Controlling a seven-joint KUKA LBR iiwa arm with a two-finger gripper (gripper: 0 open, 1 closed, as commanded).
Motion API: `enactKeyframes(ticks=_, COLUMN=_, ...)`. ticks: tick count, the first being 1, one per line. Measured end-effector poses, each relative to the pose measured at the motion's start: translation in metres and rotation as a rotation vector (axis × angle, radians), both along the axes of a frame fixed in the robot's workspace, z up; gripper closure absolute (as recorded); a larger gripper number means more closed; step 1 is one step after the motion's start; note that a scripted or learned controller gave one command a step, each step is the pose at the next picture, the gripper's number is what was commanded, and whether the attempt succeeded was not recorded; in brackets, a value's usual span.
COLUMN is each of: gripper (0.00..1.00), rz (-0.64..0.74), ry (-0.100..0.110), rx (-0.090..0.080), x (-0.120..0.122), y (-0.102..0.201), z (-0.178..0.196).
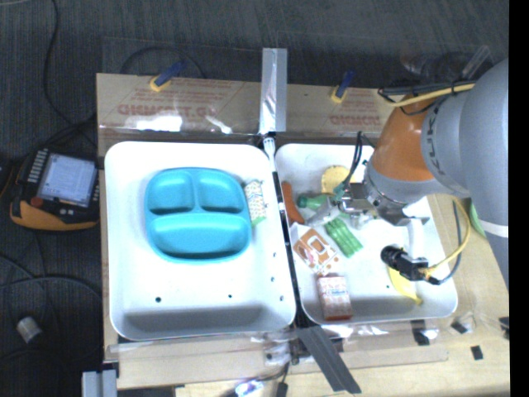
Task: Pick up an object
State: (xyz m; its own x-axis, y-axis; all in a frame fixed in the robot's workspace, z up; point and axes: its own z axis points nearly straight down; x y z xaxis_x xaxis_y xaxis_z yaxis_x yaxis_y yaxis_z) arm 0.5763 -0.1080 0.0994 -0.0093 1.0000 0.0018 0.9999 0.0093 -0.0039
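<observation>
Jaw state unclear; gripper [351,201] centre-right over flat green plastic packet [343,236]: light, slippery, floppy; pinch across narrow width.

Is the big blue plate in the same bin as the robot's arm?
No, the blue plate lies in the left bin, while the arm reaches down into the right bin.
</observation>
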Motion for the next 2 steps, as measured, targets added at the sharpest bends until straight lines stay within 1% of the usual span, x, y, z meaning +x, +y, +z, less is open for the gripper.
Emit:
enactKeyframes(ticks=1, gripper=1.0, rz=0.0, ry=0.002, rx=0.002, x=0.0, y=0.0, z=0.008)
enactKeyframes(ticks=2, gripper=1.0, rz=-0.265, ry=-0.001, rx=-0.006, x=0.015, y=0.024, z=0.123)
